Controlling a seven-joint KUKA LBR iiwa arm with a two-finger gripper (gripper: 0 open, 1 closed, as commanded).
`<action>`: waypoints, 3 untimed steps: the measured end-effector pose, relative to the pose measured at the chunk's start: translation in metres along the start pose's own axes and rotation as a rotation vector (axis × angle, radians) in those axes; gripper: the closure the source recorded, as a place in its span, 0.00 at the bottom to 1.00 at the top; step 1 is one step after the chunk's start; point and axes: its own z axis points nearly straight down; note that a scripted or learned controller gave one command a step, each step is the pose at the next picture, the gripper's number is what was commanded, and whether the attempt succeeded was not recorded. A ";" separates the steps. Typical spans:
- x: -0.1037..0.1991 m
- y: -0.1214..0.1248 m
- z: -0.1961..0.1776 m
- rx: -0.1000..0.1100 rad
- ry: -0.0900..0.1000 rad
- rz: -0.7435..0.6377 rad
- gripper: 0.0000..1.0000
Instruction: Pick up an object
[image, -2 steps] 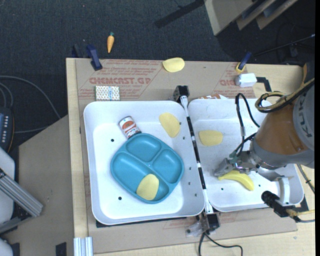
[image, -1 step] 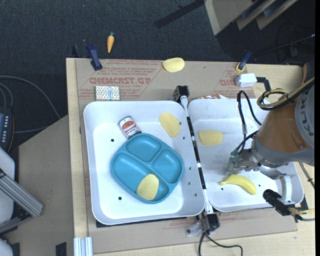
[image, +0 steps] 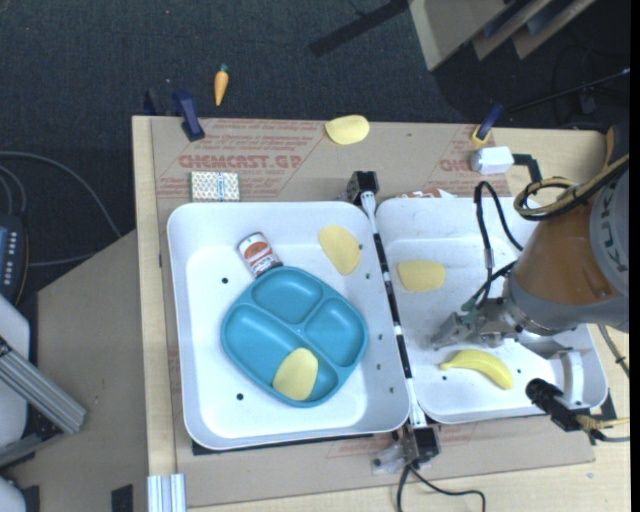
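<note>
Jaws spread slightly, nothing between them; gripper (image: 452, 333) low in right bin (image: 440, 400), lower right of frame. Banana (image: 480, 366) lies just below fingertips, apart from them (gap small). Yellow chip (image: 421, 275) in upper part of same bin. Left bin (image: 190, 300) holds blue divided plate (image: 290, 330) bearing yellow piece (image: 296, 374), small can (image: 259, 254), another yellow piece (image: 340, 248).

A toy carrot (image: 221, 85) lies on dark carpet (image: 90, 60) beyond the bench (image: 150, 300).
</note>
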 end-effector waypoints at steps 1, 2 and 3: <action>0.014 0.060 0.010 0.000 -0.001 -0.002 0.00; -0.010 -0.005 0.010 0.002 0.000 0.000 0.00; -0.010 -0.005 0.000 0.000 0.000 0.000 1.00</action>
